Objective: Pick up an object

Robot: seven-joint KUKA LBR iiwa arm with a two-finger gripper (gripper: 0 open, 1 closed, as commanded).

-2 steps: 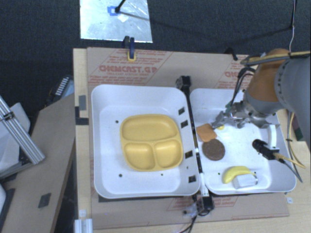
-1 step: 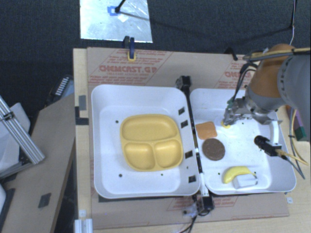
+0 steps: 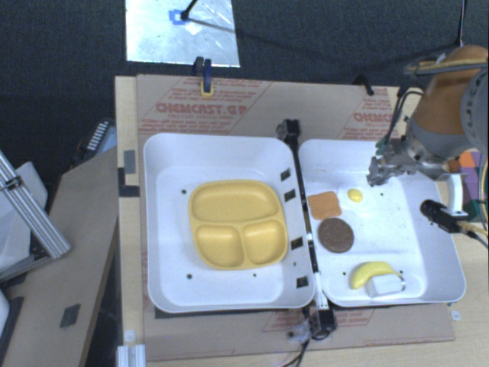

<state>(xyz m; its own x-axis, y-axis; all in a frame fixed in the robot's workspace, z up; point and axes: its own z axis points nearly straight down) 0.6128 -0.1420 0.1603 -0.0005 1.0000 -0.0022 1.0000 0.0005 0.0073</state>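
The right bin [image 3: 428, 281] holds a small yellow round piece [image 3: 355, 196], an orange flat square [image 3: 324, 204], a brown round disc [image 3: 335, 235], a yellow banana [image 3: 370, 271] and a white block [image 3: 384, 284] resting against the banana. My gripper [image 3: 378, 176] hangs over the bin's far part, just right of and above the small yellow piece, apart from it. I see nothing between its fingers.
A yellow three-compartment tray [image 3: 233, 224] lies in the left bin [image 3: 164, 205]. A black divider strip [image 3: 298, 205] runs between the bins. The cardboard sheet [image 3: 229, 105] lies under both bins.
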